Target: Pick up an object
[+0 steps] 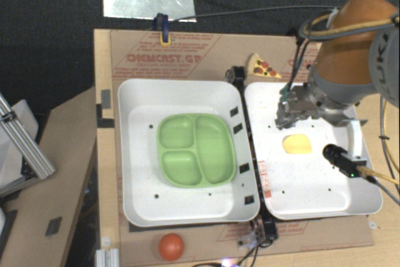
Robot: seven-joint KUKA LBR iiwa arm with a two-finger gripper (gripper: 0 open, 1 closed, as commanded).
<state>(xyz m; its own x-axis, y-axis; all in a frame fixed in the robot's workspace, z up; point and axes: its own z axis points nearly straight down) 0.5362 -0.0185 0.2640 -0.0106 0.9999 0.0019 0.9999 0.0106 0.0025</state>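
Camera view: yellow object lies in right bin, near its middle. Looks small, light, smooth, rounded; judged likely to slip, so grip across narrow sides. Hand hovers just far-left of yellow object, above bin floor, nothing seen between its tips; opening cannot be told. Green divided tray sits in left bin.

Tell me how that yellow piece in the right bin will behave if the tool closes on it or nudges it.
The yellow piece looks low, rounded and smooth, so it probably slides on the right bin floor rather than tipping. Its flat profile leaves little to pinch, so it may slip out. It looks small and likely light. The tool sits just above its upper-left edge.
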